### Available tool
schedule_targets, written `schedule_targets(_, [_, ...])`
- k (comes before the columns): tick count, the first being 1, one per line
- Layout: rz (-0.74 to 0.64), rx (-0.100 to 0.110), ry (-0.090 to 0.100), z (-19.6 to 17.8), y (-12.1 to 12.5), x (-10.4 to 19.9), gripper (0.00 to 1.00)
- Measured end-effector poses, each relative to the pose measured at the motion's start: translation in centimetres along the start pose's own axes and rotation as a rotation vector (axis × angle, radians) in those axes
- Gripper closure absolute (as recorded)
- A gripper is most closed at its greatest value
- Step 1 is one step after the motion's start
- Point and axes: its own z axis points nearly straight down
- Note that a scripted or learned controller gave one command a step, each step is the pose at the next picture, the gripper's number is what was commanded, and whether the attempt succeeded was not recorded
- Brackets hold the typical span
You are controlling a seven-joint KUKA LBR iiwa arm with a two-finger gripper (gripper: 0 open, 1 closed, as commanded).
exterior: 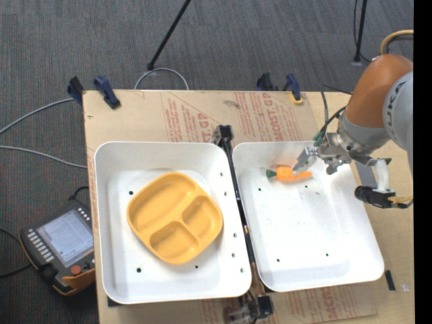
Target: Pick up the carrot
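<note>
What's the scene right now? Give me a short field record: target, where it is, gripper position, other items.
target: carrot, orange with a green end
target location: right bin, near its far edge, lying on the floor
gripper: low over the right bin, right beside the carrot's orange end
grasp: cannot confirm from this view
arm: reaches in from the right
left bin: holds a yellow divided plate with three compartments
bench: cardboard sheet beneath both bins
</note>
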Motion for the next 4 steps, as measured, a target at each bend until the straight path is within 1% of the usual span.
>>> schedule_targets(1, [-0.001,0.004,0.002,4.7,-0.1,8.0,0.0])
schedule_targets(2, [0.0,0.002,0.001,1.8,-0.1,2.2,0.0])
schedule_targets(3, [-0.002,0.001,0.001,-9.8,0.0,4.2,0.0])
schedule_targets(4, [0.001,0.003,0.002,4.7,-0.1,3.6,0.0])
